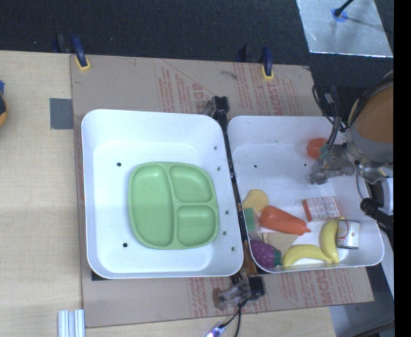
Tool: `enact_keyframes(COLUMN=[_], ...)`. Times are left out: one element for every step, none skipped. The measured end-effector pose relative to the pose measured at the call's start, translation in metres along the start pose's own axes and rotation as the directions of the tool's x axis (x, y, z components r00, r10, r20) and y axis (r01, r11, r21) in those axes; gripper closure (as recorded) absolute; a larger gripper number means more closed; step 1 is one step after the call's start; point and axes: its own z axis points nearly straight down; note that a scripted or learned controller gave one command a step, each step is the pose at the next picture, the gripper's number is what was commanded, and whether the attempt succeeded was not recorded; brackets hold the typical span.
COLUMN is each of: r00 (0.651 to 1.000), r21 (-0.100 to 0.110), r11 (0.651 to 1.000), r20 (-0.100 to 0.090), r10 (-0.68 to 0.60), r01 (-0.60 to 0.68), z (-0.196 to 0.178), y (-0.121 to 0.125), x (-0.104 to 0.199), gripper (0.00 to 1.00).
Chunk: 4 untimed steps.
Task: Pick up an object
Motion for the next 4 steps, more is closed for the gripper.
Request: enact_keyframes(r00=[1.0,1.0,1.0,1.0], r21=[-0.003,-0.001,-0.001,0.003], r11=[1.0,1.0,1.0,1.0], r20=[0.001,0.0,-0.001,0.0], r10=[0.0,0.001,0.0,0.001], r01=[0.0,-0.001,0.0,-0.001], z=[-0.131,-0.13,-0.178,-0.069], y=[0.02,0.02,0.063,0.021], x=[-0.001,0.0,0.041,-0.001], gripper=[1.0,0.0,0.0,0.0])
